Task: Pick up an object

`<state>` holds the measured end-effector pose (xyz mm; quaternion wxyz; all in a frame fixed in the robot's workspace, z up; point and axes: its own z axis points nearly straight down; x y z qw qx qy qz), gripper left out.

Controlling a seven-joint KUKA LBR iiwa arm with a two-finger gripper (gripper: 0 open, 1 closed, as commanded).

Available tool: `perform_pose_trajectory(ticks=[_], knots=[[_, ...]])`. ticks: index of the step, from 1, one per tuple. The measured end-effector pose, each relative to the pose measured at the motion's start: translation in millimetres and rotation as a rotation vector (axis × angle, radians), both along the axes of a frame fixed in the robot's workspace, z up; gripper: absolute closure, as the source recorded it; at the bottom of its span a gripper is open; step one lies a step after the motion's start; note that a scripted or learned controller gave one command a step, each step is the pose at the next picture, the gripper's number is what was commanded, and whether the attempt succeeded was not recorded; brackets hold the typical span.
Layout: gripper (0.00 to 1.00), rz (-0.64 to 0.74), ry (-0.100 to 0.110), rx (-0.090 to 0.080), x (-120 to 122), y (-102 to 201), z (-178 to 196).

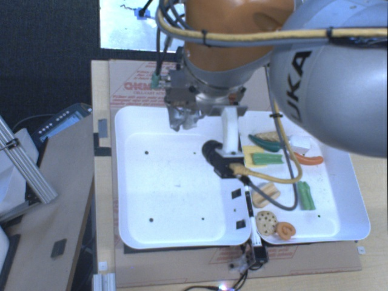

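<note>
Pale wooden bench [373, 187] under a brown cardboard sheet [133, 83] with red print, two shallow white bins side by side on top. Left bin [157, 187]: bare white floor, a few dark dots, small black marks along its right side near the shared edge. Right bin [354, 220] holding the pickable items: green pod [267, 143] and orange piece [310, 160] toward the far side, green block [265, 159] on a yellow slab, green strip [306, 196] mid-bin, tan piece [267, 194], speckled cookie [265, 221] and orange ring [285, 229] at the near edge. Gripper [182, 121] hanging over the far part of the left bin, apart from all those items; pincer state impossible to tell from this angle. Big grey arm [339, 71] with orange band covering the top right. Dark wall behind, bright white panel [139, 14] at upper left. Aluminium rail [27, 168] and grey-blue device [60, 121] off to the left, beside a lower tan surface [60, 187] with a small dark square on it.
</note>
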<state>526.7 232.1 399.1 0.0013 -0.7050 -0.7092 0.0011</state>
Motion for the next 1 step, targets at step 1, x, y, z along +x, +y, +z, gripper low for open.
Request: perform_pose_trajectory(ticks=[1], knots=[[1.00, 0.001, -0.014, 0.007, -32.8, 2.7, 100.6]])
